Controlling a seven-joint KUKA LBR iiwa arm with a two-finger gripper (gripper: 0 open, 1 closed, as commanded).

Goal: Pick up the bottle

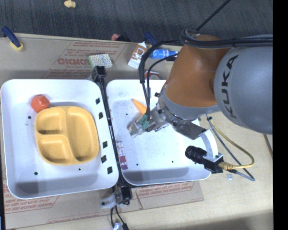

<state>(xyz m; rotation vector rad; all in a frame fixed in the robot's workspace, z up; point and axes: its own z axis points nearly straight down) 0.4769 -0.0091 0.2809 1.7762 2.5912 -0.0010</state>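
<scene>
My gripper (140, 125) hangs low over the left half of the right bin (153, 169), under the arm's orange band and grey wrist. At its tip shows a small pale object with a green part (145, 122), which may be the bottle; the wrist hides most of it. I cannot tell whether it is held or just lies beneath the tip. An orange carrot-shaped piece (138, 105) lies just behind the gripper on the bin floor.
The left bin (14, 176) holds a yellow divided plate (66, 134) and a red-orange round piece (40, 102). A black camera and cable (201, 158) hang off the arm over the right bin's front right. Small cartons and clamps (137, 56) lie behind the bins.
</scene>
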